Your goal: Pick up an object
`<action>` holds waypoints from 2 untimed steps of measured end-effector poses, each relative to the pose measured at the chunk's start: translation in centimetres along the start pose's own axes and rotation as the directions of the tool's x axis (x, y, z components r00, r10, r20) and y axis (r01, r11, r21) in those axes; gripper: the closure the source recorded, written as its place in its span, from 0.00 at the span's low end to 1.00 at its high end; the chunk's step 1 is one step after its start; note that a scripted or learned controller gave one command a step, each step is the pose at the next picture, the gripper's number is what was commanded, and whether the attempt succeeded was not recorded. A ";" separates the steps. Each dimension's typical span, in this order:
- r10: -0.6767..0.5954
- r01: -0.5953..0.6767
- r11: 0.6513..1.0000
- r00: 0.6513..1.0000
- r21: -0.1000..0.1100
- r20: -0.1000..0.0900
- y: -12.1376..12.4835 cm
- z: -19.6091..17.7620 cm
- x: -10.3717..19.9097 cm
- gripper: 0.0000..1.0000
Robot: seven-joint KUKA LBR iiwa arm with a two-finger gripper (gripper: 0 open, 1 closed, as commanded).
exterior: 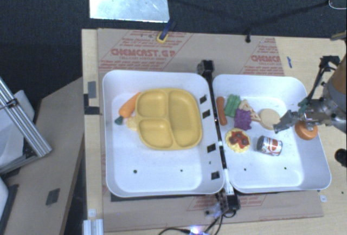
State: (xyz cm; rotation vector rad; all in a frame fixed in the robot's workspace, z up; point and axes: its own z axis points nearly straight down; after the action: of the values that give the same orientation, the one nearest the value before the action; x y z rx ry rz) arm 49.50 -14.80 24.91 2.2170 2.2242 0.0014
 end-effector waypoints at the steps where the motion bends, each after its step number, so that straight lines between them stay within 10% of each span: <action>1: 0.002 -0.002 1.000 1.000 0.004 -0.001 0.2 6.2 -0.2 0.00; 2: 0.003 -0.003 1.000 1.000 0.004 -0.001 -0.3 11.0 -1.1 0.00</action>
State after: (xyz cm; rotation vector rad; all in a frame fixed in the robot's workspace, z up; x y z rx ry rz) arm 49.23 -15.88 13.90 2.2226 2.2236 -0.0012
